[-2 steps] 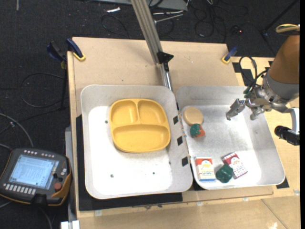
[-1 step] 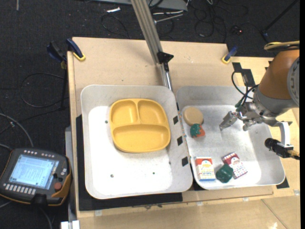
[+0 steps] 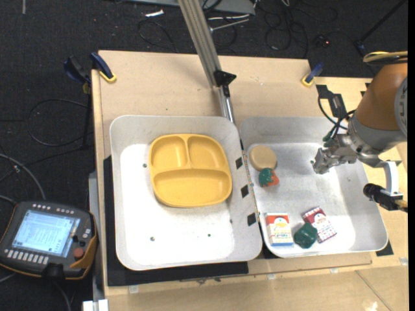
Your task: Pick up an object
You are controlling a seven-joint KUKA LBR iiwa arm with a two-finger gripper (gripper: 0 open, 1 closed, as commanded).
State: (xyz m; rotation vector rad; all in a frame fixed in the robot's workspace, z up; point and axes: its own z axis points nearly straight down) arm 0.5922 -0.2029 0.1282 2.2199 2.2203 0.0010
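The right bin (image 3: 363, 193) holds a round tan disc (image 3: 263, 157), a small green and red toy (image 3: 268, 178), a white carton with a red and yellow label (image 3: 279, 229), a dark green lump (image 3: 305, 236) and a red and white packet (image 3: 320, 223). My gripper (image 3: 322, 163) hangs over the upper right part of this bin, to the right of the tan disc and apart from every object. Nothing shows between its tips.
A yellow divided plate (image 3: 190, 170) lies in the left bin (image 3: 130, 225). A slanted metal pole (image 3: 201, 31) runs down to the seam between the bins. A teach pendant (image 3: 45, 237) lies off the bench at the lower left. Clamps sit at the bench's far corners.
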